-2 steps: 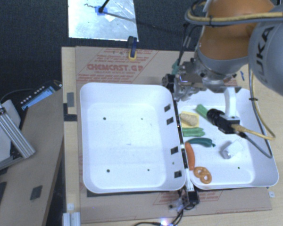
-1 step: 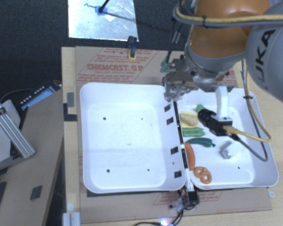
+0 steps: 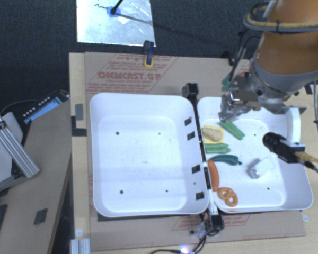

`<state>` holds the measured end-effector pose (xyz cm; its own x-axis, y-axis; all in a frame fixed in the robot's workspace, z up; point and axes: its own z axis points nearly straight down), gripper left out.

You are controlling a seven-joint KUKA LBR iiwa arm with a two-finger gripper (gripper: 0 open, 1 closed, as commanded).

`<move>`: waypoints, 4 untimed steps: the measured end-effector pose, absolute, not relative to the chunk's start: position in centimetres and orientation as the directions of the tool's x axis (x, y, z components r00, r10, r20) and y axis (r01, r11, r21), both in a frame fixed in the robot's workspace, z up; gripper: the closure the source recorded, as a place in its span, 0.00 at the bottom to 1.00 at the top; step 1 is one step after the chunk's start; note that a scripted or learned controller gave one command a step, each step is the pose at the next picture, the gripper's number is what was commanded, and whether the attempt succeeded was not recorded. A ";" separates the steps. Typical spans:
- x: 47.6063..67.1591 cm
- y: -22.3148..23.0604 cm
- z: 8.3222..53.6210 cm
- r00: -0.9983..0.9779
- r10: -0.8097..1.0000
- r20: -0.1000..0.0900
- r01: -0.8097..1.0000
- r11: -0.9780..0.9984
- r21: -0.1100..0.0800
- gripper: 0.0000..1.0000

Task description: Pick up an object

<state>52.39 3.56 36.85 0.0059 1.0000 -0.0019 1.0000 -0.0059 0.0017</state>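
- Dark carpet (image 3: 32, 36) covers the floor around the bench, with a shiny silver sheet (image 3: 115, 14) lying on it at the top of the view.
- A brown cardboard sheet (image 3: 132, 73) printed with red lettering lies on the bench under both bins; a yellow and blue clamp (image 3: 148, 53) sits at its far edge.
- At the left edge stand a pale wooden surface (image 3: 47, 157), an aluminium bar (image 3: 10, 147) and a small dark device with blue markings (image 3: 42, 106).
- The left bin (image 3: 143, 152) is a shallow white tray touching the right bin (image 3: 286, 194) along a row of black clips (image 3: 193, 136).
- Inside the right bin, near its left side, lie a pale yellow piece (image 3: 213, 134), a light green stick (image 3: 232, 129), a dark green pod-shaped thing (image 3: 223, 159), an orange carrot-like stick (image 3: 213, 174) and an orange pretzel shape (image 3: 228, 197).
- A small grey-white block (image 3: 255, 168) lies further right, well apart from the pretzel.
- The gripper (image 3: 226, 114) hangs over the far left part of the right bin, just beside the upper end of the light green stick; whether it is clenched or released cannot be told, and nothing is seen between its tips.
- A black cylinder (image 3: 278, 145) juts over the bin's right side.
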 end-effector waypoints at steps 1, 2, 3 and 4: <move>50.5 11.9 39.3 -0.012 1.000 0.003 1.000 0.012 0.004 1.00; 48.6 15.0 43.6 -0.009 1.000 0.003 1.000 0.009 0.006 1.00; 48.6 21.8 48.0 -0.011 1.000 0.005 1.000 0.011 0.006 1.00; 48.6 23.5 50.1 -0.006 1.000 0.003 1.000 0.006 0.003 1.00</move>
<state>48.65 23.53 50.13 -0.0061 1.0000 0.0028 1.0000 0.0061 0.0033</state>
